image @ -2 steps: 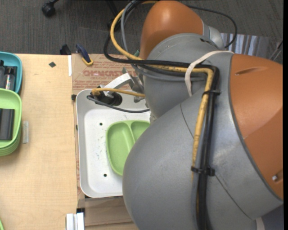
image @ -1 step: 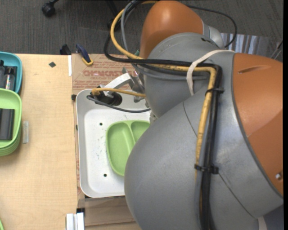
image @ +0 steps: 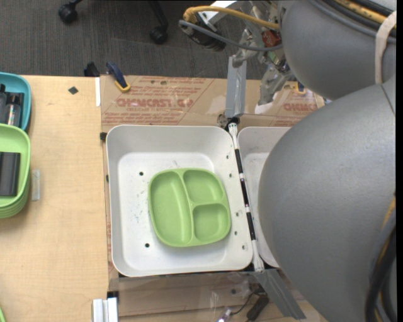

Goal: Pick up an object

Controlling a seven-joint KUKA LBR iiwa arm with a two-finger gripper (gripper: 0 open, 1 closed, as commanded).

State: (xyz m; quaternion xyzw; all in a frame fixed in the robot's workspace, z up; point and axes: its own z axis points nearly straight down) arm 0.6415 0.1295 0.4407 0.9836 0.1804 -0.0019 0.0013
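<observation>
A: Nearest, looming large over the right bin [image: 250, 151]: grey arm [image: 334, 188]. Claw released or clenched?

B: Impossible to tell, so places taken from the arm instead.

A: And the thing to pick?

B: Green three-compartment plate [image: 189, 207], lying flat in the middle of the left bin [image: 119, 188], just left of the arm and apart from it. Not touching the bin walls.

A: Further left?

B: Wooden table [image: 56, 251], with a stack of green trays [image: 14, 170] at its left edge and a blue tray [image: 16, 94] behind them.

A: Beyond the bins?

B: Printed cardboard sheet [image: 164, 97] with a small blue and yellow tool [image: 118, 77] at its left corner. Farthest off, chair casters [image: 69, 9] on grey carpet.
</observation>
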